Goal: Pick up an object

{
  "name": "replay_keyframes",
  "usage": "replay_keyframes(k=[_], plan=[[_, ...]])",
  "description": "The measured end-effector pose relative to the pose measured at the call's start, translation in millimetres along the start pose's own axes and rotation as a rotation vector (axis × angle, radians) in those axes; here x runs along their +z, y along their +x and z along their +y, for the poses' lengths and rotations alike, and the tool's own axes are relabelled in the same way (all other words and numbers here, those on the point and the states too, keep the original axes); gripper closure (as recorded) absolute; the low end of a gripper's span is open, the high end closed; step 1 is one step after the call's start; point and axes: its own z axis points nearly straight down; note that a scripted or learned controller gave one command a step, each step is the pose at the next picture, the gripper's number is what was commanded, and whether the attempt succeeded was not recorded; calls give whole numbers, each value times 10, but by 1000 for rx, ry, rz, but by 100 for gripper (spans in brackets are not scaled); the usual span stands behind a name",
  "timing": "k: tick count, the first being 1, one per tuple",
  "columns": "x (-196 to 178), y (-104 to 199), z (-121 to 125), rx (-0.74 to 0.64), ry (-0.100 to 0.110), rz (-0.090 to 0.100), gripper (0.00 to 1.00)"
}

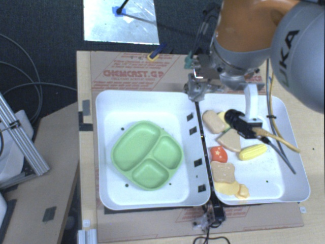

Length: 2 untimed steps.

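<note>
The gripper [196, 91] hangs at the far end of the bench, right over the spot where the 2 bins meet. From this angle I honestly can't tell if it's open or closed, the wrist blocks too much of it.

All the pickable small stuff is in the right bin [285, 183], bunched along its left side next to the divider:
- a beige lump [212, 121], closest to the gripper, just toward the near side of it and looking apart from it
- a tan slice [231, 141], touching the beige lump's near edge
- a red piece [219, 154], tucked just beside the tan slice
- a yellow cob [252, 152], lying on its side a bit right of the red piece
- a toast slice [223, 173], just below the red piece
- a yellow wedge [231, 188], at the near wall, touching the toast slice

The left bin [116, 111] holds a green plate [147, 154] with 3 compartments, lying flat in the middle, well apart from the gripper.

Both bins sit on a cardboard sheet [127, 71] with red print. Beyond that, a shiny square panel [121, 17] lies on the dark floor.
</note>
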Motion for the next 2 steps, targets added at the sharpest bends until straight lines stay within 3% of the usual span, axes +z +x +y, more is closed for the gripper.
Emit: replay_keyframes(k=[1,2], plan=[[-19,-9,-25,-4,17,-4,100],[766,651,-513,-3,30,-4,100]])
